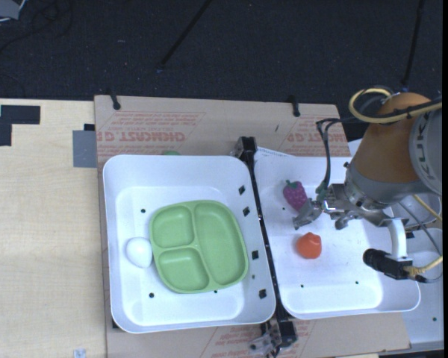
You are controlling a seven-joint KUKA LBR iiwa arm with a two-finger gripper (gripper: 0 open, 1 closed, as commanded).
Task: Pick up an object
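A: What takes up the most room?

B: Two white bins side by side. The left bin (127, 200) holds a green divided plate (198, 245), with a white egg (139, 252) touching the plate's left edge.

A: And the right bin (343, 293)?

B: The arm (392, 151) reaches in from the right, its orange band above the wrist. Below it, the gripper (318, 212) hangs over the far part of that bin.

A: Holding anything?

B: Nothing sits between its fingers; they look spread apart.

A: What could it pick up?

B: An orange tomato (309, 245), just on the near side of the gripper, and purple grapes (295, 194), just to the gripper's left and farther back.
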